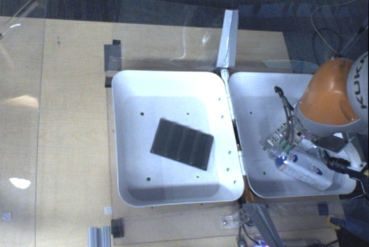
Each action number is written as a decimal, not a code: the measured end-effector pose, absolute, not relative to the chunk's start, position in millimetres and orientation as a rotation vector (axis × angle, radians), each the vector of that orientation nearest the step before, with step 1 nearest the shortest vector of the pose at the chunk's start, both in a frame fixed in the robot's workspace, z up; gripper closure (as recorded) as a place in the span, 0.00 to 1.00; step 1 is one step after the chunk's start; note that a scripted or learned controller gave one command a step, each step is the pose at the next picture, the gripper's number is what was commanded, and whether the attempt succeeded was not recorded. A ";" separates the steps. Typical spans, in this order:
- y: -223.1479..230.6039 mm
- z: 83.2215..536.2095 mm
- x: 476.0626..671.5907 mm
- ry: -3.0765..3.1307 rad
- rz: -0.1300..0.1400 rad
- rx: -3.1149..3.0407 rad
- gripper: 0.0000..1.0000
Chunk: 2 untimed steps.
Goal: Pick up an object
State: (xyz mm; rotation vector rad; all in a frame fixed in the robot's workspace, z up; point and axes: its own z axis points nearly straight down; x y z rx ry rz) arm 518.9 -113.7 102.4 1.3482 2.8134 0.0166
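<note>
Bins sit side by side on the bench [63, 142], so things in both are easy to reach. The left bin [132, 96] holds a dark flat pad [182, 143] with ridges. It lies tilted near the middle of the bin's floor, well apart from the arm [328, 98]. The grey and orange arm reaches into the right bin [253, 96] over its right edge. The gripper [281, 146] hangs low near that bin's bottom edge. I think it is there to get a pale long thing [304, 171] with blue marks, which lies just beside it, toward the bottom right corner. A grab only works from close to the floor, so it is down low. I cannot tell if the gripper is open or closed, or if it touches the pale thing. It is too blurry. Nothing looks lifted, so the pick is not done yet.
</note>
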 end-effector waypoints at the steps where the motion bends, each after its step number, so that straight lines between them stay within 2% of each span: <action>1: -144.1 102.3 527.1 2.898 0.008 1.188 1.00; 2: -144.8 102.2 526.6 2.898 0.006 1.191 0.00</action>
